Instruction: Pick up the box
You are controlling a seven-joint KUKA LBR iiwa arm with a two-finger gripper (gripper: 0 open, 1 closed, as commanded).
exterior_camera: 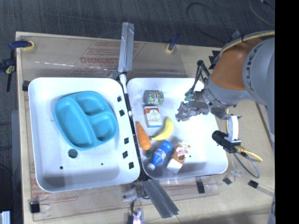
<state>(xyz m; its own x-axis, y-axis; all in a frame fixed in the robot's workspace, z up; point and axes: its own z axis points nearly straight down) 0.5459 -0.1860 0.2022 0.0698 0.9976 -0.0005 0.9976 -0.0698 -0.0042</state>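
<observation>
White plastic bins, both shallow with rounded corners, and honestly you're still at square one on this pick. The box (pixel 153 116), a small red-and-white carton lying flat, sits in the right bin (pixel 205 164) toward its left wall, just below a green-labelled can (pixel 153 97) on its side and touching or nearly touching the top of the banana (pixel 163 129). Nothing has lifted it; it looks untouched.

Your pincer (pixel 185 112) hangs over the middle of that same bin, well right of the box, with bare bin floor between them. It's dark metal and too jumbled from this angle, so I can't tell if it's released or clenched. There's nothing visibly in it.

So what's left, as I read it: slide toward the bin's left wall, drop, close, lift. Basically everything.

Material-wise, the box looks like printed cardboard, flat faces, crisp edges, should grip fine. The neighbours are trickier: curved smooth banana, tapered orange carrot (pixel 143 136), a glossy blue bottle (pixel 160 154), and a second little carton (pixel 178 157) with a cartoon print near the bin's front edge. The left bin (pixel 42 139) holds a blue divided plate (pixel 86 119), smooth moulded plastic.
</observation>
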